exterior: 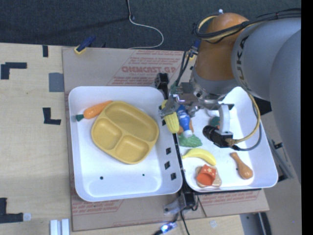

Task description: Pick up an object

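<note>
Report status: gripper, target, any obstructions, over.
Gripper low over right bin, at corn and blue bottle. Grasp unconfirmed. Banana, green leaf crowd close.

We see most open room in the left shallow white bin (78,146): its near floor, below the yellow three-compartment plastic tray (125,131), lies bare. The tray fills the middle, with an orange toy carrot (96,109) just beside its far-left edge. The right white bin (266,177) is crowded: a yellow corn cob (171,122), blue-capped bottle (184,121), green leafy piece (190,141), yellow banana (200,155), red-orange toy (207,176) and tan drumstick-shaped toy (241,165) sit close together. The grey arm (264,48) overhangs its far half.
</note>
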`<state>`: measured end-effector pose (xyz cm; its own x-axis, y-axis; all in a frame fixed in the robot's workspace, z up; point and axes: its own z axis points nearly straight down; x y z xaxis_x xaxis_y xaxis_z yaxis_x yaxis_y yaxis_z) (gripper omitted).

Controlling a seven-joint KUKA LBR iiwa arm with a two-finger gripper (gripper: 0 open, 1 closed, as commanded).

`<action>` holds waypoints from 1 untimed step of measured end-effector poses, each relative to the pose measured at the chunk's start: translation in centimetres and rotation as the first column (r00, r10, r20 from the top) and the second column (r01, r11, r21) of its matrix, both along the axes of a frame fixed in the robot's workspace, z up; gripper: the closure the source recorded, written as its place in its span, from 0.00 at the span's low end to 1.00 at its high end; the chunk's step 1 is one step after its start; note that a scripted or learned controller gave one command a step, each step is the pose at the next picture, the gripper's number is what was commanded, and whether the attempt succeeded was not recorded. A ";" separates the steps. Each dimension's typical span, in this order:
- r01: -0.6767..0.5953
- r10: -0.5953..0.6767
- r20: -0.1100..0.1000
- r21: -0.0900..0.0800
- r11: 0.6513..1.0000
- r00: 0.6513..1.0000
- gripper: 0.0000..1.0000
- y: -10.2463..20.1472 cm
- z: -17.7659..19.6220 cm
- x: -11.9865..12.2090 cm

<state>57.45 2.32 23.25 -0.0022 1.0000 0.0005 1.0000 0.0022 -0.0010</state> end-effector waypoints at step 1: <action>0.000 0.000 -0.001 0.000 1.000 1.000 1.00 -0.5 0.1 0.6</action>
